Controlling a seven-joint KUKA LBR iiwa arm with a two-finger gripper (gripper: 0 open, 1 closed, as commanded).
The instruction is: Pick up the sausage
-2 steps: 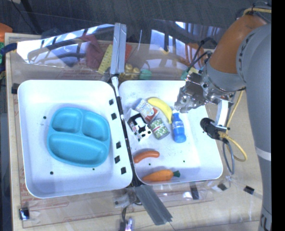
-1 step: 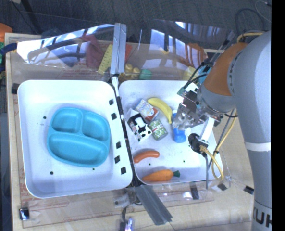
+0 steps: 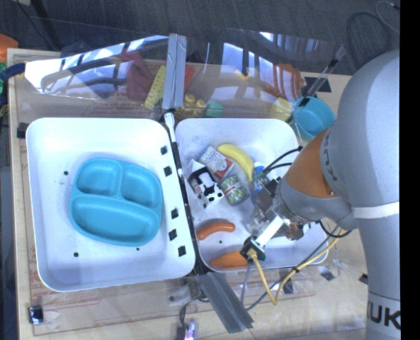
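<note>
Sausage (image 3: 215, 228) lying loose in the right-hand bin (image 3: 195, 134), with nothing gripping it.

It rests flat on the bin floor near the wall shared with the left bin, and an orange carrot-like piece (image 3: 228, 260) lies just in front of it. My end effector (image 3: 266, 207) hangs over the same bin, to the sausage's right, near it but apart; I cannot tell whether it is apart or together. Behind the sausage sit a black-and-white carton (image 3: 205, 190), a green can (image 3: 234, 189) and a banana (image 3: 238, 159). The left bin (image 3: 47, 140) holds a blue divided tray (image 3: 116, 200).
</note>
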